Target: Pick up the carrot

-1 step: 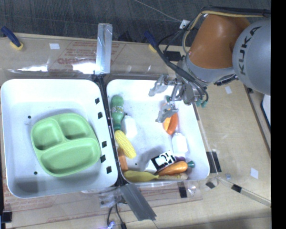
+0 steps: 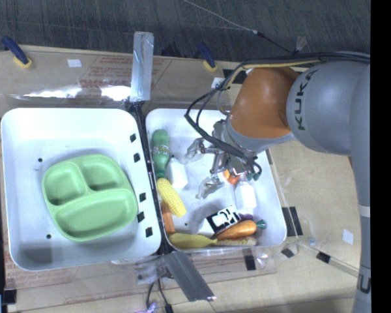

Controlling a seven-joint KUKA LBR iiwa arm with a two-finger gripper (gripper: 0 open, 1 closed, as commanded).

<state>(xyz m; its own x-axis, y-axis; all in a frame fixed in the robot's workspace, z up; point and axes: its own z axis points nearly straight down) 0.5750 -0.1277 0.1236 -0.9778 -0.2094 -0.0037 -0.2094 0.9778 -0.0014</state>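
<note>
The bench [image 2: 313, 194] is pale wood with a clear plastic sheet [image 2: 72, 87] taped across its far part. 2 shallow white bins rest on it side by side, touching: the left bin [image 2: 19, 175] and the right bin [image 2: 274, 207].

The grey KUKA arm [image 2: 326, 109] reaches in from the right, its orange band [image 2: 264, 103] sitting just above the wrist. Black cables loop off the wrist's left side. The gripper [image 2: 205, 168] points down and to the left, its two metal fingers [image 2: 195, 149] spread apart with nothing between them
</note>
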